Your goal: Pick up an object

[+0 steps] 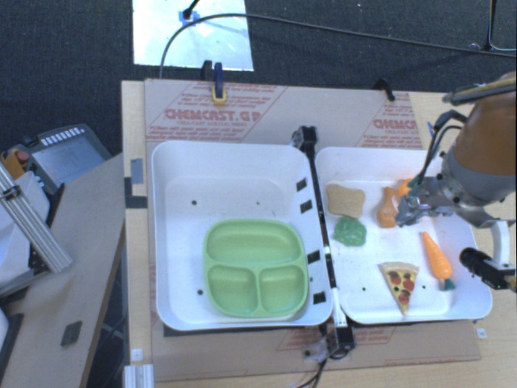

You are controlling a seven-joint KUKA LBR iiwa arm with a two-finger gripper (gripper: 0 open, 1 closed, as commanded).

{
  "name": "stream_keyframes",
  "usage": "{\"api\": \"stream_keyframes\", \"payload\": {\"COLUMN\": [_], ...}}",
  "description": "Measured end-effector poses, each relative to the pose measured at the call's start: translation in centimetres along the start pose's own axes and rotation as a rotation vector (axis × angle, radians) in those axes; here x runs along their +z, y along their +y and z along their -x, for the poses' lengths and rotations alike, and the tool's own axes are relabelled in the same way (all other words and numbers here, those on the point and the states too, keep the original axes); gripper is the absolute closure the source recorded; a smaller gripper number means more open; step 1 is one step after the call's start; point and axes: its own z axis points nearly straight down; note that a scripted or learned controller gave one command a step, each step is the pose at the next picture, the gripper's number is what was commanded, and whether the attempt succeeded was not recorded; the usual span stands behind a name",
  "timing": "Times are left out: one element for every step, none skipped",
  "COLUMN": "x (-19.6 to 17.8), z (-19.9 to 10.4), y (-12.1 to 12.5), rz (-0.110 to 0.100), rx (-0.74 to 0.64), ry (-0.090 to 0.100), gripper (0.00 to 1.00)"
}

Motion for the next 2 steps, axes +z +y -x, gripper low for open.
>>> {"api": "stream_keyframes", "payload": {"x": [-0.1,0.1], "z": [-5.7,-11.6], "y": [-0.4,0.9], "rz": [-0.001,-0.001], "rx": [-0.001,-0.002], "ry": [0.001,0.001], "gripper": [1.0,1.0]}}
